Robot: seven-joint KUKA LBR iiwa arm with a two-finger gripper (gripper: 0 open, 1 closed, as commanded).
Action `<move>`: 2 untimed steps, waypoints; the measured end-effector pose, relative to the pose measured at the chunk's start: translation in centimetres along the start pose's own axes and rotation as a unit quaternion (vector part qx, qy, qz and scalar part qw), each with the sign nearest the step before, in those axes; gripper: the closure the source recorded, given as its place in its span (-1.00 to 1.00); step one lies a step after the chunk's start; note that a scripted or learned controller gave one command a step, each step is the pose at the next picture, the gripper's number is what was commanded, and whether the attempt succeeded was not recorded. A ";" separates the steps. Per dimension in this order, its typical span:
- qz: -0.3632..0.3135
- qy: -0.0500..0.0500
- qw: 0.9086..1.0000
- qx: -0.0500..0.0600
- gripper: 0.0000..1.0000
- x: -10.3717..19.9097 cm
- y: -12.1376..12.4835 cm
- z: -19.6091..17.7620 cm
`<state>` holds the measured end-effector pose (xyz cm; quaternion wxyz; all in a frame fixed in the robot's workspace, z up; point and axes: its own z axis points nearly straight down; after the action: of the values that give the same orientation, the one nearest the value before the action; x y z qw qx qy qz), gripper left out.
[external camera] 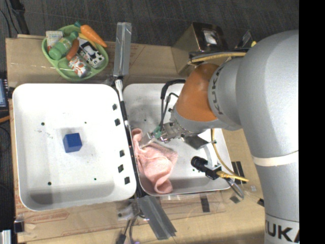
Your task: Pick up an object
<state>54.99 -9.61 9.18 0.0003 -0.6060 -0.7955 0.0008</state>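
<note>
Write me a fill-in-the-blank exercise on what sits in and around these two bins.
1. The cube in the left bin is ____ in colour.
2. The pink cloth lies in the ____ bin.
3. The green bowl of toy food stands on the bench behind the ____ bin.
4. The claw is over the ____ bin.

Missing words: blue; right; left; right

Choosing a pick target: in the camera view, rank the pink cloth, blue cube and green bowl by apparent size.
1. Green bowl and pink cloth: look alike, so unranked; the arm hides part of the cloth.
2. Blue cube, clearly smallest.
</note>
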 end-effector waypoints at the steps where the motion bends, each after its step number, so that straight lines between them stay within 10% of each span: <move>1: -0.012 0.001 1.000 0.000 -1.00 -0.3 -7.5 0.0; 2: -0.006 0.001 1.000 -0.001 -1.00 -2.3 -8.2 -4.2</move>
<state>47.73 -14.01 13.38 0.0004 -0.6015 -0.7989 0.0000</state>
